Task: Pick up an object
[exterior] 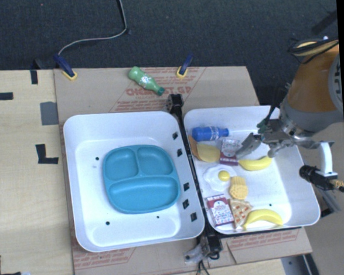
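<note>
The right bin [292, 178] holds several toy foods. Among them are a blue bottle [210, 133], a yellow wedge [206, 153], a fried egg [219, 176], a corn piece [238, 187] and a red packet [219, 210]. There are also a pizza slice [241, 209] and two bananas: one at the front [263, 217], one in the middle [255, 164]. My gripper [258, 149] hangs open just above the middle banana, with nothing between its fingers. One dark finger [246, 147] points toward a clear wrapper [228, 147].
The left bin [83, 169] holds a blue divided plate [141, 178]. A green bottle [146, 81] lies on the cardboard behind the bins. The arm's orange and grey body [316, 94] covers the right bin's far right corner.
</note>
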